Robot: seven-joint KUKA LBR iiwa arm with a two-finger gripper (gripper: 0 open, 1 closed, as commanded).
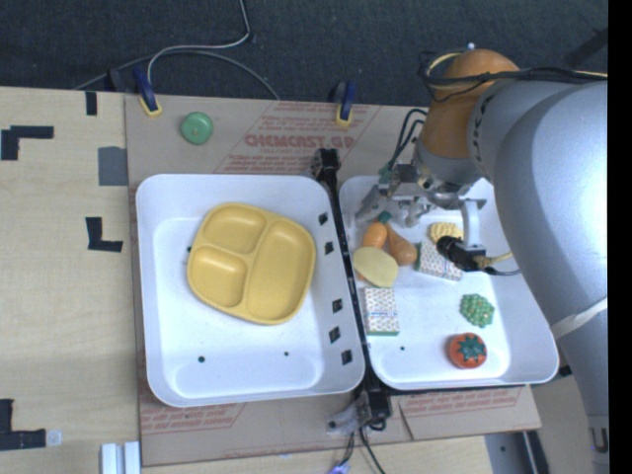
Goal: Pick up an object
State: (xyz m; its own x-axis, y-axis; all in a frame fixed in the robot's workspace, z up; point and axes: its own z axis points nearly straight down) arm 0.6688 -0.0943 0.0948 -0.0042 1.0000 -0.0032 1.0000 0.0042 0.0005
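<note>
Two shallow white bins were seen side by side. In the left bin [168, 363] one glossy yellow divided plate [251, 262] lay. In the right bin [513, 363] several small toy foods were counted: one pale oval potato [375, 266], one orange carrot [397, 246] with its long axis slanted, one bumpy green piece [477, 309], one red tomato [468, 350]. The gripper [403, 203] was poised above the carrot; whether it was spread could not be told.
</note>
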